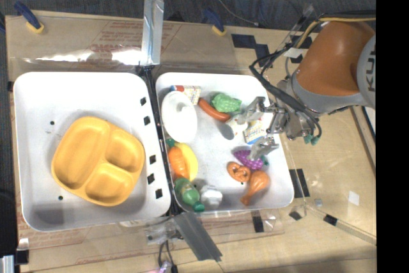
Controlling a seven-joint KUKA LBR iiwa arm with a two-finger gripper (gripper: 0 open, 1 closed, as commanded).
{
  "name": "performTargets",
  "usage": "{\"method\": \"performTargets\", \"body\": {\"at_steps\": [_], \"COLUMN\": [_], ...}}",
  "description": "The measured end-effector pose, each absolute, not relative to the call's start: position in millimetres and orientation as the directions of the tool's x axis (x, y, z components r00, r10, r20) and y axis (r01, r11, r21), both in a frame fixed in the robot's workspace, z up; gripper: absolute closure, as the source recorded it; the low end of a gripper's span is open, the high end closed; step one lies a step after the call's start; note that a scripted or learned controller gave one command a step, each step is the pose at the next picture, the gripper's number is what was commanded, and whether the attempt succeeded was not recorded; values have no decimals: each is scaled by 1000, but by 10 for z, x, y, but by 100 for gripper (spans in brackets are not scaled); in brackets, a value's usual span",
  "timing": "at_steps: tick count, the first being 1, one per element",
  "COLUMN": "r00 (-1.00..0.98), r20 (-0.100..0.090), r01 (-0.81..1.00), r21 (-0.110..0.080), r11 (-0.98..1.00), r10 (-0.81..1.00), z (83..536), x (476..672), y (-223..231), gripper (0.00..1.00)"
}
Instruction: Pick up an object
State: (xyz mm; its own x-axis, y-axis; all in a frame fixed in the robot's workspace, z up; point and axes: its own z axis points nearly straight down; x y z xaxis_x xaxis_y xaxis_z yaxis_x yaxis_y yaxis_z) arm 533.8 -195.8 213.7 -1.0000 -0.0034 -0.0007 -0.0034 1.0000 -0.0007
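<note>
Not yet done, by the look of it: no object lifted clear of the right bin (276, 192). Pincer (258, 127) down low inside that bin, at about 3 o'clock of its floor, reaching in from the right under the grey-and-orange arm (329, 70). Fingers (250, 110) spread fairly wide, one toward 12 o'clock, the other toward 6. Between them, a small white-and-blue packet (254, 133), apparently lying on the bin floor; touching the metal or merely framed by it, impossible to say. No firm grip to be claimed.

Likely candidates close by: purple grapes (250, 160) just under the lower finger, at 6 o'clock from the pincer; a carrot (214, 110) with green top at 10 o'clock; a drumstick (256, 184) and a pretzel-like piece (238, 171) toward 6 o'clock. Farther off, along the bin's 9 o'clock wall, a white bowl (179, 116), an orange-and-yellow fruit pair (182, 162), and a green item (189, 194) at 7 o'clock. Left bin (32, 99) holding a yellow divided plate (98, 160), well apart from the action.

Left to do, judging from this: close on something, then raise it.

Hard to read: fingertips blurred against pale clutter and cables; a grey object beside the carrot unclear; arm cut off at 3 o'clock; surface largely under plastic film.
</note>
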Motion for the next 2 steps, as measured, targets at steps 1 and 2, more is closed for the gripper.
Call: {"method": "performTargets", "body": {"at_steps": [1, 2], "r00": [-994, -992], "r20": [3, -4], "r01": [105, 126], "r21": [1, -1], "r11": [994, 992], "r10": [105, 126], "z": [1221, 929], "x": [5096, 4791], "y": [-2087, -1913], "gripper": [0, 0]}}
